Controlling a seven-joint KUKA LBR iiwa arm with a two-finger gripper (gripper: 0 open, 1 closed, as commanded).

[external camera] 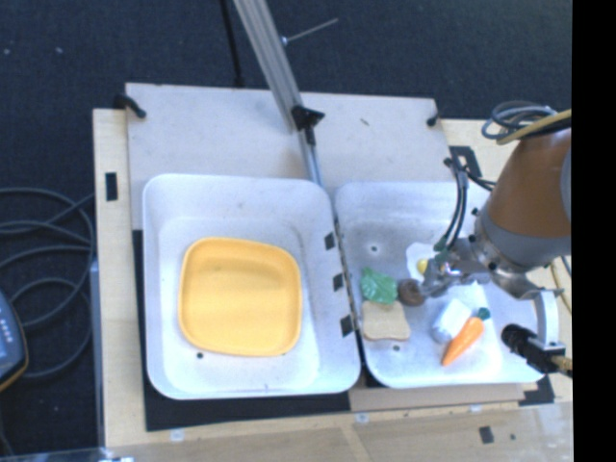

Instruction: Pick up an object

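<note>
The gripper [430,279] hangs low in the right bin [385,215], near a brown ball [412,294]; its opening cannot be told. It should descend straight over one item.

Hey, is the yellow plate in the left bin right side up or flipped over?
Right side up. The yellow plate lies flat in the left bin, its raised rim surrounding a shallow sunken centre that faces the camera. Nothing sits on it.

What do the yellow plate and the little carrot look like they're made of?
The yellow plate looks like moulded plastic: one even colour, soft rounded rim, dull sheen. The carrot looks like a plastic toy, with flat uniform orange and a green cap; its texture is too small to confirm.
</note>
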